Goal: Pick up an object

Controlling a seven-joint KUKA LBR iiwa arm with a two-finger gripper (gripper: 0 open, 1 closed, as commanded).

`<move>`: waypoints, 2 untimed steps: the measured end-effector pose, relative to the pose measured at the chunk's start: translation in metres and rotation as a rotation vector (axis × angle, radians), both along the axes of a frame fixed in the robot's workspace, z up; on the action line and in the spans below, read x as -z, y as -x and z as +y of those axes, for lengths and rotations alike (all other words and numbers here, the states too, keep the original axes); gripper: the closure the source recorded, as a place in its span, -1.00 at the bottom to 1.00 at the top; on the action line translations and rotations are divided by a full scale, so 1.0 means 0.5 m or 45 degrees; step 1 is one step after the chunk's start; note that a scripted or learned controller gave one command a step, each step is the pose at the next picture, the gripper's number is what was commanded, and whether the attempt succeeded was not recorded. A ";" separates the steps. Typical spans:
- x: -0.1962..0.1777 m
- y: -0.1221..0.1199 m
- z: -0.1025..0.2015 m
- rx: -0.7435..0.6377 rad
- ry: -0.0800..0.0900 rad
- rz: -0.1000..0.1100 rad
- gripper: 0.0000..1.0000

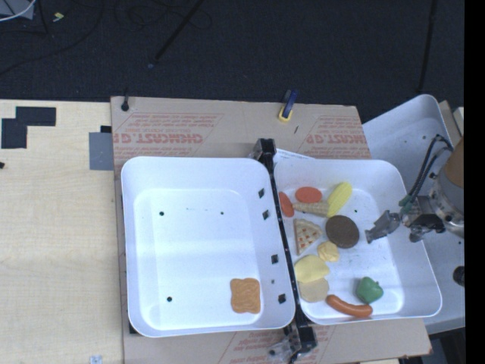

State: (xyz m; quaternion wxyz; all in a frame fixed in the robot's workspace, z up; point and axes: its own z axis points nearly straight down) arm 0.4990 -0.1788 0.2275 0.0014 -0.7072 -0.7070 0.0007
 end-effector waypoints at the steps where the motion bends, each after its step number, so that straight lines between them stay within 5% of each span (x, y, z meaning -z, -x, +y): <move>1: 0.274 0.013 0.114 -0.002 -0.004 0.004 -1.00; 2: 0.281 -0.104 0.182 -0.006 0.000 -0.006 -1.00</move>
